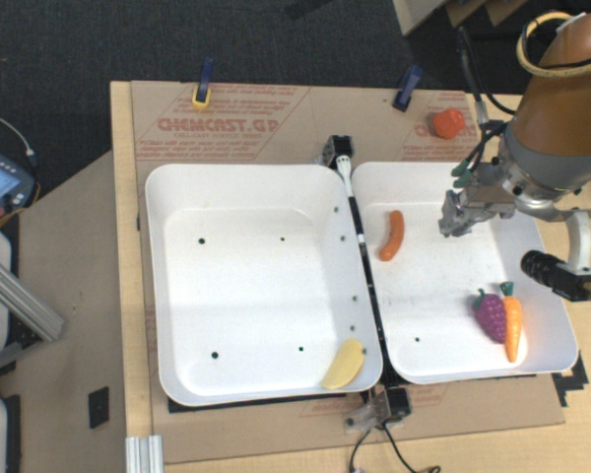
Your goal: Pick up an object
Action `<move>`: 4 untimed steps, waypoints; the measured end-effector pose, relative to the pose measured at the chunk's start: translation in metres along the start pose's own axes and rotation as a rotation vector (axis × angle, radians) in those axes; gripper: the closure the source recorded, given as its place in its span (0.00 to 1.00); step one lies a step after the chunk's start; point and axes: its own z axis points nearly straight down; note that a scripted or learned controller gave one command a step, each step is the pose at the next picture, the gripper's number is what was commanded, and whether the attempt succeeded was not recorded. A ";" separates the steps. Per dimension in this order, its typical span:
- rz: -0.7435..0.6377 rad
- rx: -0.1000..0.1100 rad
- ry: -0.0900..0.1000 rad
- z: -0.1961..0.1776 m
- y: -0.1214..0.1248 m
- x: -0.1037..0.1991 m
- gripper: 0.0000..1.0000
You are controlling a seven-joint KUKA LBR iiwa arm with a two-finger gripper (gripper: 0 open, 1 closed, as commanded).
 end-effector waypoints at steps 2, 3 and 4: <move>0.001 -0.012 -0.003 -0.060 -0.068 0.121 1.00; 0.006 -0.015 -0.005 -0.118 -0.033 0.087 1.00; 0.002 -0.002 -0.003 -0.075 -0.070 0.122 1.00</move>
